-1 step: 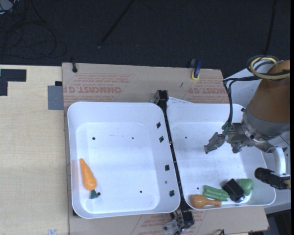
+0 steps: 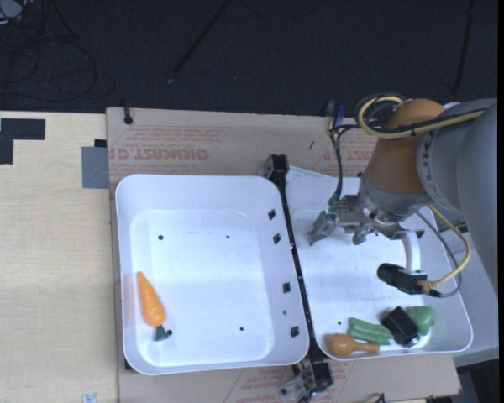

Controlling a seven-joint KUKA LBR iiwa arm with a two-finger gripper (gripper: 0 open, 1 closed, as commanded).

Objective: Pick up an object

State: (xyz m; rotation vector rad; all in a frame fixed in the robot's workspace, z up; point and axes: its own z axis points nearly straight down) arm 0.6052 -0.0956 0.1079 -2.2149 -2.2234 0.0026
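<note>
Two shallow white bins side by side on the bench: left bin (image 2: 126, 225) and right bin (image 2: 462, 330), sharing a dark divider running roughly from 12 to 6 o'clock. Grey arm (image 2: 462, 158) reaching in from 3 o'clock, orange band (image 2: 403, 154) above the wrist, gripper (image 2: 340, 229) hanging over the bare upper part of the right bin, toward 11 o'clock of that bin and near the divider. Fingers (image 2: 319, 227) spread wide, nothing between them, so no grasp yet. Candidate objects well apart from the gripper: in the left bin, a carrot (image 2: 150, 300) lying near the 8 o'clock corner, green top pointing toward 5 o'clock. In the right bin, a cluster pressed along the 6 o'clock wall, probably because the shallow floor lets things slide there: an orange pear-like piece (image 2: 346, 344), a green pod-like piece (image 2: 370, 332) just beside it, a black block (image 2: 400, 325) touching or overlapping a green piece (image 2: 422, 316). Near 3 o'clock, a black cable connector (image 2: 401, 277), seemingly part of the rig rather than a target. Judged stage: approach, no object chosen; nearest picks at 5 o'clock of the gripper, crowding likely to hinder a clean close.
</note>
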